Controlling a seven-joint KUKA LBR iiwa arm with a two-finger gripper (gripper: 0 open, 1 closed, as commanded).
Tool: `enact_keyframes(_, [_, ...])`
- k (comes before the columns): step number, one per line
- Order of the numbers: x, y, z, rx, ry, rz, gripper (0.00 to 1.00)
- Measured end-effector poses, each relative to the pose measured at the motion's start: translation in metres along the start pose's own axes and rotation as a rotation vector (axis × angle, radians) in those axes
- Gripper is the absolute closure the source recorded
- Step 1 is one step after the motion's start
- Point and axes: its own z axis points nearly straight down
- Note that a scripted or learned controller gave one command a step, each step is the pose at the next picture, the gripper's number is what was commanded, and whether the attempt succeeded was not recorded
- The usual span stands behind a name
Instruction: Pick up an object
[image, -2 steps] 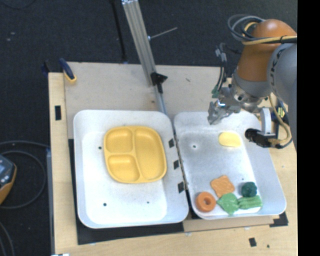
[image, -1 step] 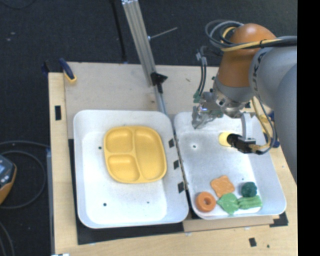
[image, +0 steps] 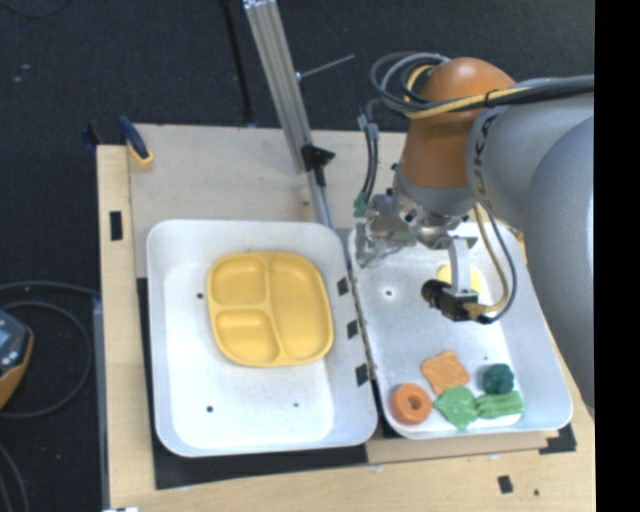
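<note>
Near the right bin's (image: 520, 330) far edge, fingers (image: 372, 245), grip unclear, well apart from orange ring (image: 410, 403)

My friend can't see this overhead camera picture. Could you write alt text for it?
A grey robot arm's gripper hovers over the right white bin, which holds small toy foods. The left bin holds a yellow divided plate.

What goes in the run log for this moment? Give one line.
claw: over right bin, top left corner, nothing seen held | toys: near edge | yellow tray: left bin
</note>
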Motion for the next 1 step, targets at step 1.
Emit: enact_keyframes(1, [0.0467, -0.0124, -0.0179, -0.002, 0.002, -0.002, 1.00])
